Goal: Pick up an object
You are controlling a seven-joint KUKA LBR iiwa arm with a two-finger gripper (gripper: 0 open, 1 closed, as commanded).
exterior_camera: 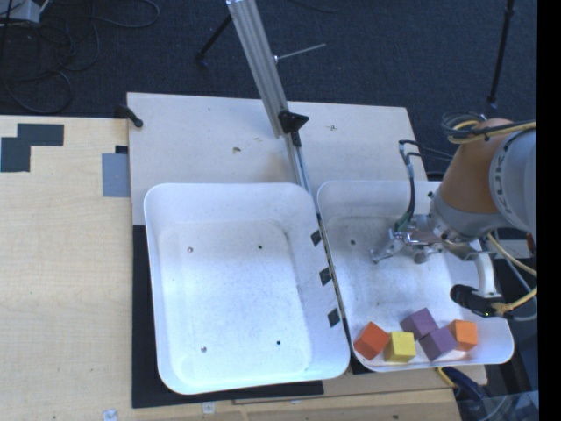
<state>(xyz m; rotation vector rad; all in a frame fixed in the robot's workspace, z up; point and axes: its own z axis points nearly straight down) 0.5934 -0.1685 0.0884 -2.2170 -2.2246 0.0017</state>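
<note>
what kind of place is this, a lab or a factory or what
Most likely a robotics lab set up for grasping trials. A grey arm reaches over two white bins on a bench, small coloured blocks lie in the right bin, and cables trail over dark carpet behind.

Dark carpet floor (368,24) with black cables (53,33) at upper left. Pale wooden bench (61,279) with grey patches (114,174); white board (210,134) on it. Aluminium rail (259,55) leaning across, evenly lit.

A slanted aluminium rail (263,64) crosses above two white bins (166,235).
</note>
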